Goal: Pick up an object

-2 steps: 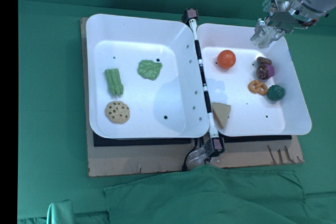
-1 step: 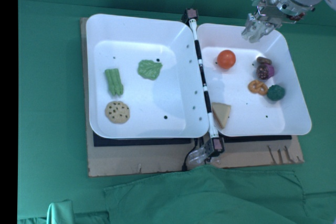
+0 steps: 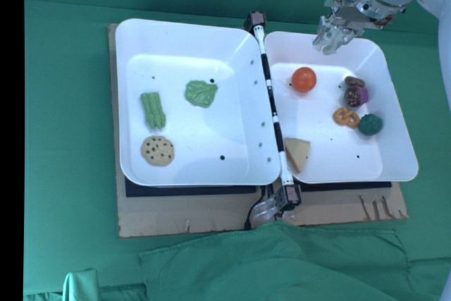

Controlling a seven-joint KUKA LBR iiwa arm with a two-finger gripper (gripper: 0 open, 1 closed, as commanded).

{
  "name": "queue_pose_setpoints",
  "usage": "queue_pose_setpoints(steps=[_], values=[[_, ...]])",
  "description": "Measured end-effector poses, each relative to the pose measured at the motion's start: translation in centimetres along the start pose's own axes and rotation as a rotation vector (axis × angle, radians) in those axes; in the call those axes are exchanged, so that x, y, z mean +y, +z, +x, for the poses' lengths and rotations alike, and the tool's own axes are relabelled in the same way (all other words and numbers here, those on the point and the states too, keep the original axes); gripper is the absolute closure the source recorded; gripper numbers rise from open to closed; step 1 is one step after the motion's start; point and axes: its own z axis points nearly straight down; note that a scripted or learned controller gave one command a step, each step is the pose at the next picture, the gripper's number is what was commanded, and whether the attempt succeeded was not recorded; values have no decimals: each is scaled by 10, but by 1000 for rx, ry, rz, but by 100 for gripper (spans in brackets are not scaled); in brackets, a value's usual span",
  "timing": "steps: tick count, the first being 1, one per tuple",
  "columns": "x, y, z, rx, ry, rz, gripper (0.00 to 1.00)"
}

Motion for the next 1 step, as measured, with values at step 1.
queue_pose_setpoints(steps=[1], values=[[-10, -16, 6, 1, 1, -4, 100]])
